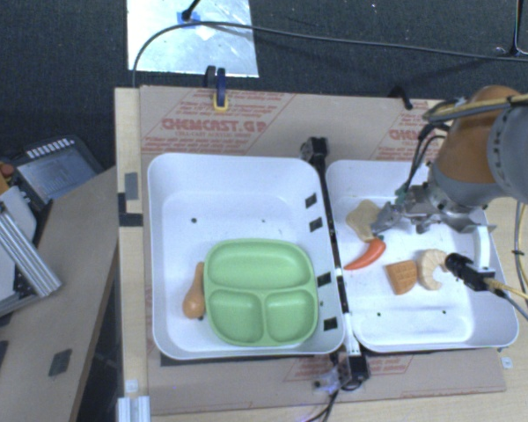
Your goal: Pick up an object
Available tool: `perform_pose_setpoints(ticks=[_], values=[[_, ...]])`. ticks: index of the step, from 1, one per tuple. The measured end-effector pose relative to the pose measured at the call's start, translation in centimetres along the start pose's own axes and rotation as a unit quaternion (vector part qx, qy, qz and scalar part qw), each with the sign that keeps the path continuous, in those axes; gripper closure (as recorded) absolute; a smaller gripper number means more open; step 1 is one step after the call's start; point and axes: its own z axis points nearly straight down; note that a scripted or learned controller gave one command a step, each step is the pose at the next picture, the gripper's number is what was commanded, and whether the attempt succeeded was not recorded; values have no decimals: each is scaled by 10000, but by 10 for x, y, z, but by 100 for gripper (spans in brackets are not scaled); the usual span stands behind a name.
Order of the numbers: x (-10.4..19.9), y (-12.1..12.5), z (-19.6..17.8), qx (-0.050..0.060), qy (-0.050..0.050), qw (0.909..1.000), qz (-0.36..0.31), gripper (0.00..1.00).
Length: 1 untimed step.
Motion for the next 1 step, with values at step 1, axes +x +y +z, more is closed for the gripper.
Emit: perform_pose_setpoints(ticks=[1], values=[[0,2,14,-28,-4,10000,5,0]])
